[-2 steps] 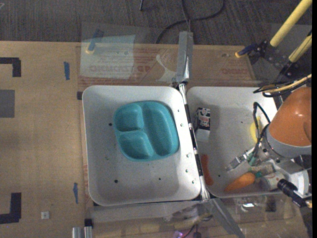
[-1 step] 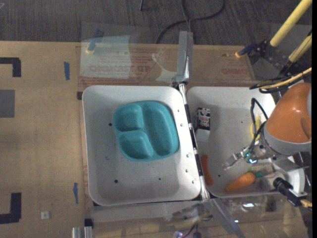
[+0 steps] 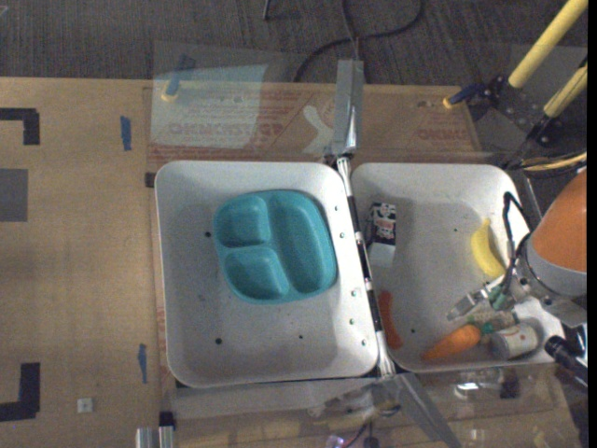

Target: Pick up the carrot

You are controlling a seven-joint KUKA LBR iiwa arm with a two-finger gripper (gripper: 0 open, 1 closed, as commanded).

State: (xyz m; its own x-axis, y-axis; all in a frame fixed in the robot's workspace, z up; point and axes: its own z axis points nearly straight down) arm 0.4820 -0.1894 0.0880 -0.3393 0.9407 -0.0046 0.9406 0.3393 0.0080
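The carrot [image 3: 454,343] lies in the right bin [image 3: 424,189], near its front edge, directly under my jaws [image 3: 487,308] and a touch toward the left bin. Its thick leafy end points at the jaws; the orange taper runs away from them. The jaws hang just above that leafy end. I cannot tell how far apart they are, and I see nothing between them.

My worry is the shape: a smooth, tapered, plastic-looking cone can squirt out sideways if I close on the slope and not the thick end. A grey cylinder [image 3: 514,342] sits just beside the jaws, touching or nearly touching the carrot top, and could get pinched instead or block a finger. The bin wall close by leaves little room.

Further from the jaws, a curved yellow banana [image 3: 485,250], a thin red stick [image 3: 388,317] against the divider, and a small printed carton [image 3: 382,224]. The left bin [image 3: 187,278] holds a glossy teal divided plate [image 3: 275,245].
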